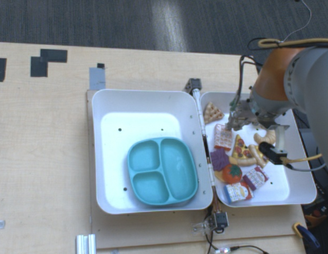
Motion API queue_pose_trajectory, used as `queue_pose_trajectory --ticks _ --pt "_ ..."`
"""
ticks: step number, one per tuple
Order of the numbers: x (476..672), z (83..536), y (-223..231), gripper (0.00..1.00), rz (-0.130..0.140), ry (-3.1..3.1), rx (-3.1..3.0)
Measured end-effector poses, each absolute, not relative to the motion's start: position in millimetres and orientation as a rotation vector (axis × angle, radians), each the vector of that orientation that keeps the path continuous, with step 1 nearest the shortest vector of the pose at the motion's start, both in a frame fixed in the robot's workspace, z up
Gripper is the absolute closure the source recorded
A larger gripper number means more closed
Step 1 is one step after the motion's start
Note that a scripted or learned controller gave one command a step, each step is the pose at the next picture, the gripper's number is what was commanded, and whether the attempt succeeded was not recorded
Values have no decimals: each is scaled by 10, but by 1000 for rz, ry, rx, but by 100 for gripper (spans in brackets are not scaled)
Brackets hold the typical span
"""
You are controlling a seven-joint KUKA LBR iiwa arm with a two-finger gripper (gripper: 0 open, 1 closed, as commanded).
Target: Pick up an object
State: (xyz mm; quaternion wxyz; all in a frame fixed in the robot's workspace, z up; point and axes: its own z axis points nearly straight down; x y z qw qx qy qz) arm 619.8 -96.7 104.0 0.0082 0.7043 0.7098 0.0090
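The tool (236, 121) hangs low over the right bin (300, 192), at the bin's upper left part, under the grey arm (312, 78) with its smooth orange band (271, 73). Whether the tool is apart or together cannot be told, as its tip is a dark, small tangle of metal against the white floor. Nothing can be seen clamped in it.

All places here are given from the right bin. Just below the tool, on the bin's left side, lies a flat rectangular packet (223, 137) printed in red and white. Above it, in the upper left corner, sits a tan wedge like a pizza slice (212, 111). Toward the middle lies a second pizza wedge (239, 148), yellow with red spots, and beside it a long sausage shape in a bun (255, 156). Lower left is a bumpy purple cluster of grapes (220, 159), touching a round orange-red tomato (232, 173). At the bottom lie two small boxy packets, one white and blue (237, 192), one dark red (255, 178).

To the left of the right bin, sharing a wall with it, stands the left bin (111, 120), shallow and glossy white with rounded corners. In it rests a teal plastic plate (162, 170) with three compartments. Both bins sit on a pale wood-grain table (42, 157).
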Motion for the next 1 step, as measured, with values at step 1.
queue_pose_trajectory --ticks 1 --pt "6195 1037 -967 0 27 2219 2202"
